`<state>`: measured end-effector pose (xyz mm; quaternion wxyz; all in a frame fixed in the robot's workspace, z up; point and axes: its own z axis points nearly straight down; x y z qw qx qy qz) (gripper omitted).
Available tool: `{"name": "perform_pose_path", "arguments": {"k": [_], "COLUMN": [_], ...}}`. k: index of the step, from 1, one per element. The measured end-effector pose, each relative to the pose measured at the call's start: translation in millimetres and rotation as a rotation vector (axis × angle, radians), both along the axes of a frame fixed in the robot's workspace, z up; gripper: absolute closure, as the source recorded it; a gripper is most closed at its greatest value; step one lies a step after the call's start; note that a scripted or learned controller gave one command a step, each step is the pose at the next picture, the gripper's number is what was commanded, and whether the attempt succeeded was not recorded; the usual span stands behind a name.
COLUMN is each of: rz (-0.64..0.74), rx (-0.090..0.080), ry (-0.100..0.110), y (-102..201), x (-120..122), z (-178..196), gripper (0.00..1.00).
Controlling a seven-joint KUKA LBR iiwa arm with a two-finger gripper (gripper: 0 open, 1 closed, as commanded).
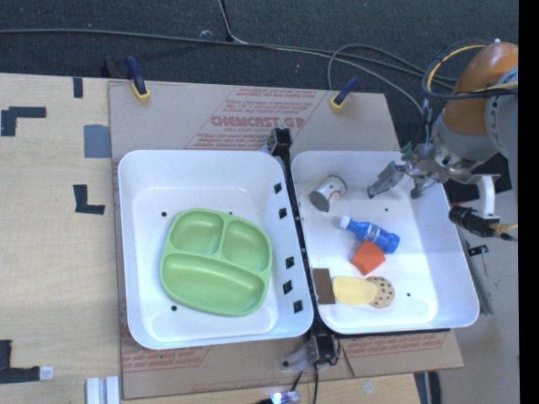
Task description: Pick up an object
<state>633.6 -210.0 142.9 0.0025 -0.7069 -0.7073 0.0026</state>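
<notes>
The right bin (446, 305) holds a small grey and white cup (327, 192) lying on its side, a blue bottle (370, 232), an orange-red block (367, 257), a yellow piece (354, 289) with a speckled cookie (381, 292) beside it, and a brown strip (322, 285). My gripper (401, 183) hangs over the bin's upper right part, to the right of the cup and above the bottle. Its two dark fingers stand apart, open, with nothing between them.
The left bin (139, 183) holds a green divided plate (217, 261). A black divider with clips (289, 225) runs between the bins. Cables (370, 57) loop behind the right bin, and two clamps (137, 81) hold the cardboard at the back.
</notes>
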Motion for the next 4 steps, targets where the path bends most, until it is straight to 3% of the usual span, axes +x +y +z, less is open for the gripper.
{"name": "perform_pose_path", "arguments": {"k": [1,2,4], "rz": [0.001,0.003,0.002], "rx": [0.0,-0.002,-0.001], "ry": [-0.002,-0.007,-0.013], "y": [1,2,18], "x": [-1,1,4], "z": [-54,-40,80], "gripper": [0.0,1.0,1.0]}}
